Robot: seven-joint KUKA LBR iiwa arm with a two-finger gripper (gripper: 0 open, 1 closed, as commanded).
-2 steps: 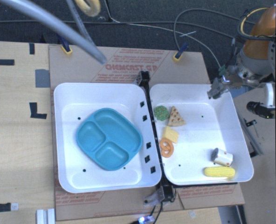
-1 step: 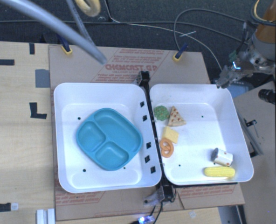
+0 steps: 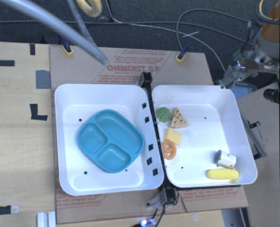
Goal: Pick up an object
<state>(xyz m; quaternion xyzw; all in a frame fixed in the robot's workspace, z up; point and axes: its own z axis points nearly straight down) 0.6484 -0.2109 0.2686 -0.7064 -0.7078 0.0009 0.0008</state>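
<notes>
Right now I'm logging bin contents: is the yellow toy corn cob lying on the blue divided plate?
No, the yellow toy corn cob lies in the right white bin, while the blue divided plate sits in the left bin.

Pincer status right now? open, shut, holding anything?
Pincer: cannot be told. It sits past the top right corner of the right bin, above the bench, with none of the toy food under it.

Arm cut off by the right and top edges; fingertips of gripper too small and blurred to read. Small grey-and-white object in right bin: identity unclear. Blurred grey hose crosses the upper left, cut by the top edge.
</notes>
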